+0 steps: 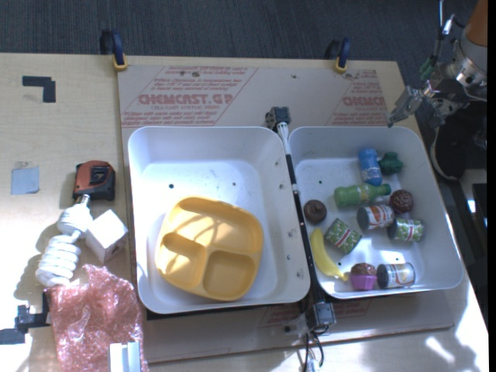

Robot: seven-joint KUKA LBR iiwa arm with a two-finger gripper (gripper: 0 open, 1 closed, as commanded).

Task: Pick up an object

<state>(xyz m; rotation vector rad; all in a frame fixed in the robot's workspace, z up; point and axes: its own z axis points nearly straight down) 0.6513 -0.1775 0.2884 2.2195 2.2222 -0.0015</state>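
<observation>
Camera view: pincer (pixel 403 108) at 1 o'clock, beyond the right bin (pixel 436 196) rim, finger state indiscernible. Banana (pixel 326 256), green bottle (pixel 361 194) and cans crowd that bin; yellow tray (pixel 209 247) fills the left bin (pixel 147 169).

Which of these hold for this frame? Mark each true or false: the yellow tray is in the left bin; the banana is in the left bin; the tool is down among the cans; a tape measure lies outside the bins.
1. The yellow tray lies in the left bin. True.
2. The banana is in the left bin. False: it lies in the right bin, near its front left corner.
3. The tool is down among the cans. False: it is beyond the right bin's far right corner.
4. A tape measure lies outside the bins. True, left of them.
</observation>
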